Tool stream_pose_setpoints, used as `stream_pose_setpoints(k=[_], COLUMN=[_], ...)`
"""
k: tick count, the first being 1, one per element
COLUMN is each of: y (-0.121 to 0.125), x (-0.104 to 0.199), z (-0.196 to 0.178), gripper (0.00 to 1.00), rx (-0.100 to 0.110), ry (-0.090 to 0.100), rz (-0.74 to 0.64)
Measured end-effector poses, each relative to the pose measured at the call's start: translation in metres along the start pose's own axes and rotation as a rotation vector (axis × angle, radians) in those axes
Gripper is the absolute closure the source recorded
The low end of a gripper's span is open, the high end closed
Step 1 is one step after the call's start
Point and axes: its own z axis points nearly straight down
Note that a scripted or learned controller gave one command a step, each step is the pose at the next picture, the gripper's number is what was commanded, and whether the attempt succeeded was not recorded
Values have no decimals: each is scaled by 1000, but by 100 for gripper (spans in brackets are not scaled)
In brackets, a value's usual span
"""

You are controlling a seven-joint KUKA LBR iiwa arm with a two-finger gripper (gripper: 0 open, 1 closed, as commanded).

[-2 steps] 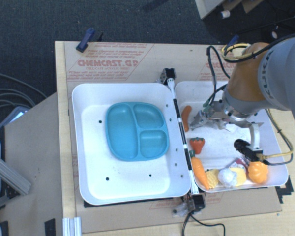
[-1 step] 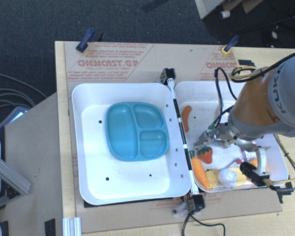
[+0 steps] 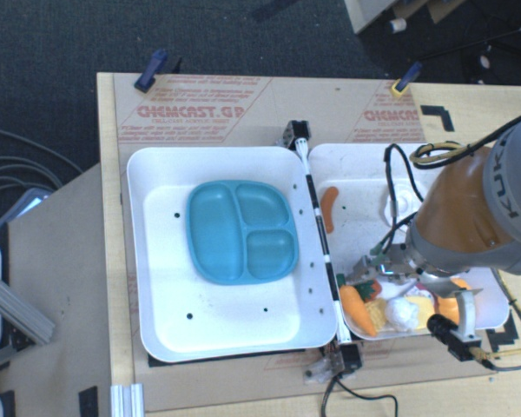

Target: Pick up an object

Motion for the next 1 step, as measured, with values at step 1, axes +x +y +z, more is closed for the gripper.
stream_pose_setpoints(k=[1], y=[0], x=[0], z=[-10], gripper=[100], rx=[-1], ry=[0], rz=[1])
